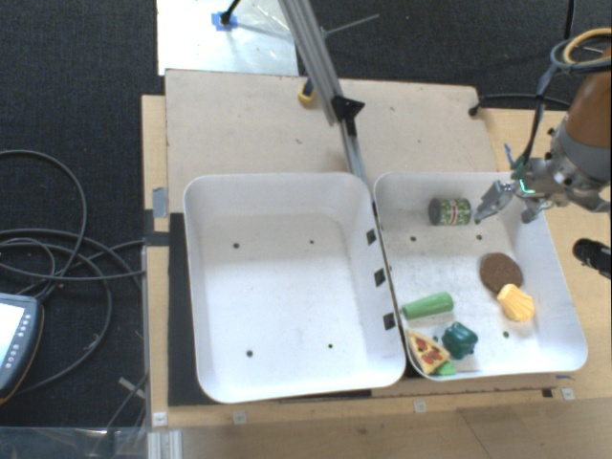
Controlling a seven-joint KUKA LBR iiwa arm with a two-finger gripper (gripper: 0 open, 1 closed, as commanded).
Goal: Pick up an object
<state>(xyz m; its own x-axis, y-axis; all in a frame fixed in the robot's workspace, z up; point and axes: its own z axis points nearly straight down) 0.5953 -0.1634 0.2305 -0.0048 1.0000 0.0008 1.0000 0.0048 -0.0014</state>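
A pale wooden bench stood on dark carpet, with loose cables trailing off to one side, and it carried two shallow white bins pushed edge to edge, presumably so that things could be lifted out of one and dropped into the other. The left bin held nothing to grasp; every candidate lay in the right bin.

Taking the small green can as the landmark: it lay on its side near the bin's far wall, a pose from which it could probably roll if nudged. Just to its right hung the gripper, its two fingers spread apart with nothing between them, above the bin's far right corner. The fingers straddled empty floor, not the can, so no grasp was in hand at this moment.

Well in front of the can and to its right lay a brown disc, with a yellow piece touching or nearly touching its near edge. Straight in front of the can, farther off, lay a green cylinder. Beyond that, in the near corner, a red-and-yellow wedge and a dark green lump sat crowded together (an awkward cluster for two fingers). The can looked the likeliest target, being closest.
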